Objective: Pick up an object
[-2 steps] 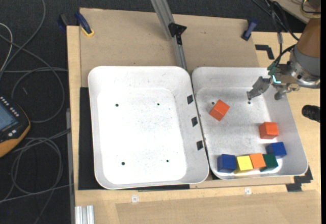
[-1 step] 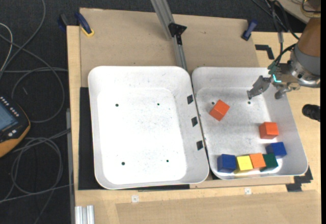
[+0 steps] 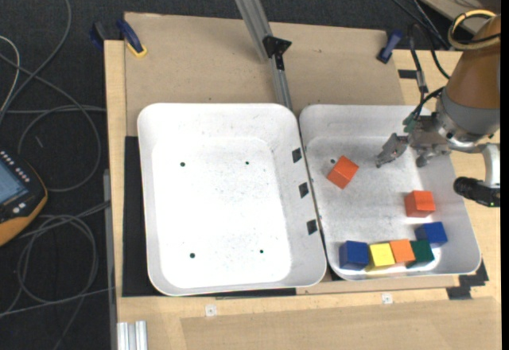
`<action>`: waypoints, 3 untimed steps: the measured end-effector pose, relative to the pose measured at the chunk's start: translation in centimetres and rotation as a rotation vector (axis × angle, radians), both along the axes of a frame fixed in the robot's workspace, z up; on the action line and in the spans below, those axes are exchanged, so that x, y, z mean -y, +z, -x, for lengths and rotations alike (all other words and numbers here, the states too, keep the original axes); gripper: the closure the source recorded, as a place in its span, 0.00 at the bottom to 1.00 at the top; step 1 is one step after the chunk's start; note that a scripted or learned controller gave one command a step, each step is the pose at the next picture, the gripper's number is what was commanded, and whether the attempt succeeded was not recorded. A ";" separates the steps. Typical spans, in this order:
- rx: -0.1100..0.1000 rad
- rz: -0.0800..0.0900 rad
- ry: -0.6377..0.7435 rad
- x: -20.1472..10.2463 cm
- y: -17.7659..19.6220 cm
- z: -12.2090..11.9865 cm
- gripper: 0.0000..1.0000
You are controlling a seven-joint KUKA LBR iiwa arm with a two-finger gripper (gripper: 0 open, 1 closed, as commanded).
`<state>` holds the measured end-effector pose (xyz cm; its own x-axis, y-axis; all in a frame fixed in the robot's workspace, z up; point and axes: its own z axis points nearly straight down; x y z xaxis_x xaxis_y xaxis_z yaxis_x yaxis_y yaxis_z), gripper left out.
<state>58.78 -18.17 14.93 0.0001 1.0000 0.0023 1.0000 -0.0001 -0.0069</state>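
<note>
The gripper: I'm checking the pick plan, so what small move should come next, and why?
Probably a short shift toward the camera view's left and down. The two-finger gripper hangs above the right white bin with nothing between its fingers, and the lone orange cube lies apart from the other blocks, nearest the fingertips.

Left bin (image 3: pixel 159 181) is wide open, loads of room. Right bin (image 3: pixel 318 134) is tighter: orange cube (image 3: pixel 343 171) sits alone mid-floor, another (image 3: pixel 419 202) near the right wall, and a row of blocks (image 3: pixel 390 251) packs the front edge. The slanted metal bar (image 3: pixel 250 6) crosses above the back.
</note>
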 end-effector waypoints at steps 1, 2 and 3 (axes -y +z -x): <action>0.000 0.000 0.000 -0.1 -5.3 0.1 0.00; 0.009 0.001 0.000 -0.1 -3.8 -0.1 1.00; 0.015 0.004 0.002 -0.4 2.6 -0.2 1.00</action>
